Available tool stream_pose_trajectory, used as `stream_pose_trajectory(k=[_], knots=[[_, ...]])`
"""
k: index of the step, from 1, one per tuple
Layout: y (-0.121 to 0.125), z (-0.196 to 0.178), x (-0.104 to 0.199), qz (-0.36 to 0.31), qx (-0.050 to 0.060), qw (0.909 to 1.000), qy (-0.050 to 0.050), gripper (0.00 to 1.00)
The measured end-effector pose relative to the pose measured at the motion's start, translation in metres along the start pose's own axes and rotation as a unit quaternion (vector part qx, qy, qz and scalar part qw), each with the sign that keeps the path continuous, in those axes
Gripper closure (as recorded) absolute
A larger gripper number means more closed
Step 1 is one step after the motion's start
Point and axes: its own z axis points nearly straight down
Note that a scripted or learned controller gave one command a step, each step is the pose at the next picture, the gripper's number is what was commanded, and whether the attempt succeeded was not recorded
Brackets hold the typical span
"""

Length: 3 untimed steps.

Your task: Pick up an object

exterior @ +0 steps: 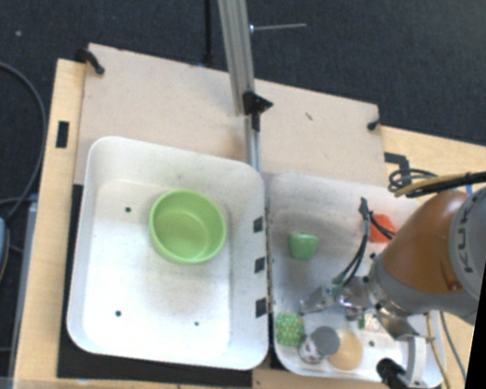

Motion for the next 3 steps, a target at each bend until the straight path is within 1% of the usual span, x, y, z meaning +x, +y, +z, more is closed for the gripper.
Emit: stream_pose_trajectory(k=[1,2,3], knots=[[0.002,-0.011,0.0,0.003,-0.003,1.0,0.0,1.0],[0.01,-0.071,0.004,-0.003,-0.004,1.0,0.0,1.0],[0.015,-0.115,0.004,-0.003,-0.004,1.0,0.0,1.0]])
